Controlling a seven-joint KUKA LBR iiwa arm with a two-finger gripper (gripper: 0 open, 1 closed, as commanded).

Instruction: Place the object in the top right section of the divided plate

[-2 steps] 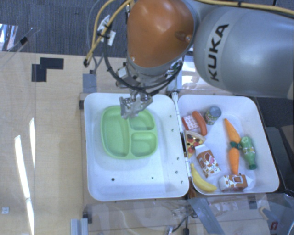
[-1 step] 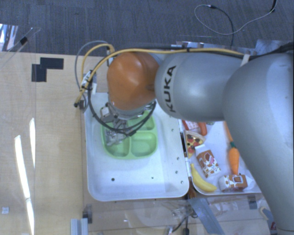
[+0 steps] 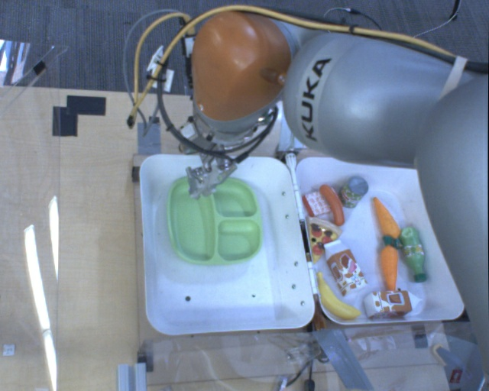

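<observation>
The silver two-finger gripper [image 3: 203, 180] hangs over the back left part of the light green plastic divided plate [image 3: 215, 220] in the left white bin [image 3: 160, 305]. I cannot tell how it is set. The toy foods, like the yellow banana [image 3: 336, 299], lie in the right white bin [image 3: 435, 229], well apart.

The bench top [image 3: 76, 252] is a pale, wood-grain surface occupying the left and lower part of the view. Black rectangular marks [image 3: 76, 113] sit on it near the upper left. Bright streaks of reflected light [image 3: 38, 267] run down its left side, consistent with a glossy or transparent covering. Beyond the bench's far edge, dark grey ribbed flooring [image 3: 76, 38] spans the top of the view. Thin cables [image 3: 397, 23] lie across this flooring at upper right.
</observation>
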